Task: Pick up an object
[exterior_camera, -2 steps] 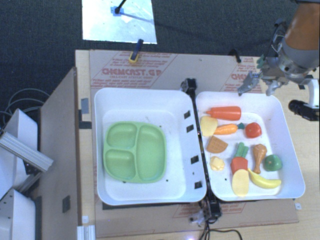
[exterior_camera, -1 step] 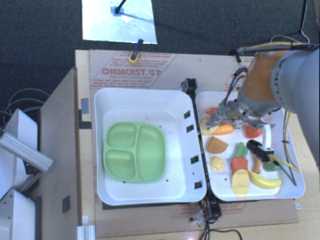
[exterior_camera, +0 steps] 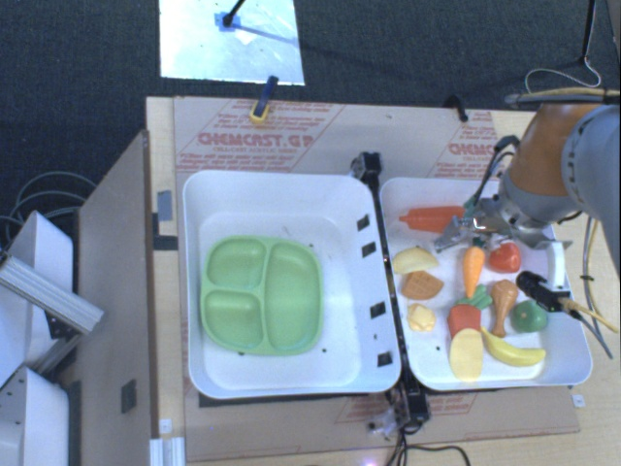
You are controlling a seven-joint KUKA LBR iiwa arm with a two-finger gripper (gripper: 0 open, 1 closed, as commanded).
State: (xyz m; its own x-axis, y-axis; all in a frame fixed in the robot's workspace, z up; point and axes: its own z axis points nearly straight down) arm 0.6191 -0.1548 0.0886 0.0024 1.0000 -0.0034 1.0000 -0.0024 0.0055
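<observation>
The right white bin [exterior_camera: 572,362] holds several toy foods. Among them are a long red-orange carrot [exterior_camera: 432,218], a smaller orange carrot [exterior_camera: 473,268], a red tomato [exterior_camera: 505,257], a brown drumstick [exterior_camera: 503,301], a banana [exterior_camera: 512,349] and a green pepper [exterior_camera: 529,316]. My gripper [exterior_camera: 466,229] hangs low over the bin's far half, just right of the long carrot's tip and above the small carrot. Nothing is visibly held in it. The grey arm with its orange band [exterior_camera: 543,149] comes in from the right.
The left white bin [exterior_camera: 223,192] holds a green divided plate [exterior_camera: 262,294]. A yellow wedge [exterior_camera: 415,259], a brown pastry [exterior_camera: 422,284], a small yellow piece [exterior_camera: 420,316] and a pale yellow block [exterior_camera: 467,352] lie along the right bin's left side. A black divider [exterior_camera: 383,260] separates the bins.
</observation>
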